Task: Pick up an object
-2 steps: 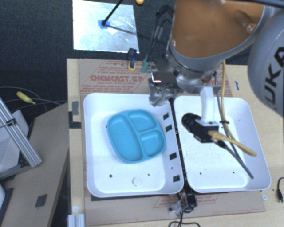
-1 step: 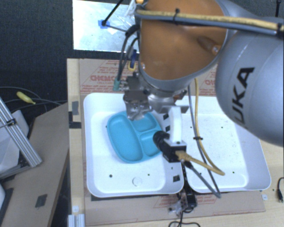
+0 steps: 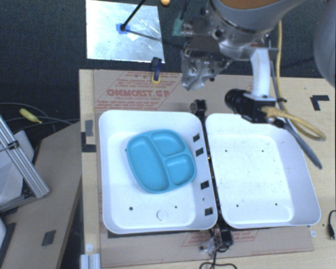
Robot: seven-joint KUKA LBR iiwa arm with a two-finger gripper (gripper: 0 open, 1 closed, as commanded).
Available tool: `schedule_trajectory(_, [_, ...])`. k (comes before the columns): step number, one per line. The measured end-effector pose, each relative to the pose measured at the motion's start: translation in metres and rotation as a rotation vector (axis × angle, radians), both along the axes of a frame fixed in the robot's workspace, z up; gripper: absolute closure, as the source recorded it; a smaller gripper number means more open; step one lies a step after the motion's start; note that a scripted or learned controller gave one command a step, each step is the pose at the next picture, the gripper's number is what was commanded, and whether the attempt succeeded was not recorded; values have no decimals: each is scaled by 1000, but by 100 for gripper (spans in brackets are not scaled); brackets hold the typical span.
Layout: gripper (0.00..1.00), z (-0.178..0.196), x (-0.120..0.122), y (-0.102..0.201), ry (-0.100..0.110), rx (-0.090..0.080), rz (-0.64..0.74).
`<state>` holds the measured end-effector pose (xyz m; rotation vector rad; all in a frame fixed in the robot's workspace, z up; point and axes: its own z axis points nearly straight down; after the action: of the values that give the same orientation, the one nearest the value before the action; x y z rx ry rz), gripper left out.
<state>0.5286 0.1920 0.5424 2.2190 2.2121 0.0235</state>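
A sky-blue plastic divided plate with 3 compartments (image 3: pixel 160 161) is lying flat in the left shallow white bin (image 3: pixel 118 210), sitting a little toward 11 o'clock of that bin's centre and turned at a slant, so its 1 long compartment is facing 8 o'clock and its 2 smaller compartments are facing 3 o'clock. The plate is resting apart from every wall of the bin. The right shallow white bin (image 3: pixel 262 210) is lying just beside the left one, the 2 meeting along a dark hinge-like seam with black clips. The metal two-finger gripper (image 3: pixel 196 79) is hanging at 12 o'clock of the scene, above the brown cardboard sheet with red lettering (image 3: pixel 131 90) and beyond the far rims of both bins, well apart from the plate. Nothing is sitting between its tips, and whether it is open or closed cannot be told from this slant. The grey arm with the orange band (image 3: pixel 252 10) is reaching in from 1 o'clock, with yellow cables (image 3: pixel 294 126) trailing over the far edge of the right bin. A crinkled silver foil sheet (image 3: pixel 123 29) is lying at 11 o'clock, beyond the cardboard.
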Motion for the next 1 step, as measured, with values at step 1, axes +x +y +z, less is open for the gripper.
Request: schedule_trajectory(1, [100, -102, -45, 45, 25, -7, 12])
